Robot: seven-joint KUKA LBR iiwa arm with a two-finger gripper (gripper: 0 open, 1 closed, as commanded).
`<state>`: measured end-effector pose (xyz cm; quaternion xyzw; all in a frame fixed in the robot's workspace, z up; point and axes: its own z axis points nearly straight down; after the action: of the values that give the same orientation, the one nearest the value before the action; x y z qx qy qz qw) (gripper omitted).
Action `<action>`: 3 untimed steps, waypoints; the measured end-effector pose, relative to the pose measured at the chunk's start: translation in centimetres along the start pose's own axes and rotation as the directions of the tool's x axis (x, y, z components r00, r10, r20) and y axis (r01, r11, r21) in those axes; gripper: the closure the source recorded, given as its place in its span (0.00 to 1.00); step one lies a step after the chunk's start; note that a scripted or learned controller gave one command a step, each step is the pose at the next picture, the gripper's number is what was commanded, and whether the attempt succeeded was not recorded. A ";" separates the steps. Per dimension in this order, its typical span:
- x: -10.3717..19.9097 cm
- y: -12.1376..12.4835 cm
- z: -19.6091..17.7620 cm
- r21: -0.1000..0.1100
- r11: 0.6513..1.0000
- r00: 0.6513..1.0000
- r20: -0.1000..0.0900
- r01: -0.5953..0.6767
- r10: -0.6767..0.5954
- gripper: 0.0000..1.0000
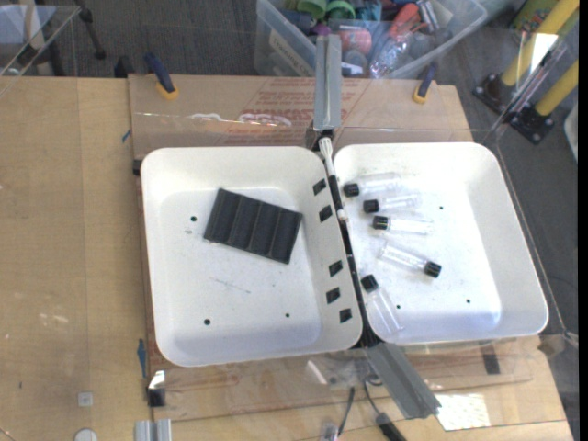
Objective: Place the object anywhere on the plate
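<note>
Lying tilted in the left bin is a dark ribbed plate. About 5 clear vials with black caps lie scattered in the right bin on the desk. A tote of toys stands behind. Tool state: cannot tell.

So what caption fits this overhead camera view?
Dark ribbed plate in left bin; clear black-capped vials scattered in right bin.

1. Rig fixture: grey metal bar, straight and narrow, at the far end of the seam between the two bins.
2. Rig fixture: second grey metal bar, at the near end of the seam.
3. Rig fixture: small black tabs, square, in a row along the seam.
</note>
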<state>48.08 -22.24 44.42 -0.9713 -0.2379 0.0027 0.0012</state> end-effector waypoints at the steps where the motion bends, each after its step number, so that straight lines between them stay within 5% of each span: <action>1: 0.0 0.0 0.0 0.000 1.000 1.000 0.000 0.001 -0.001 0.00; 2: 0.1 0.0 -1.0 0.000 1.000 1.000 0.001 0.002 -0.002 1.00; 3: 0.2 0.0 -1.0 0.000 1.000 1.000 0.002 0.003 -0.003 0.00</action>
<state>48.21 -22.14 45.38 -0.9709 -0.2394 0.0036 0.0011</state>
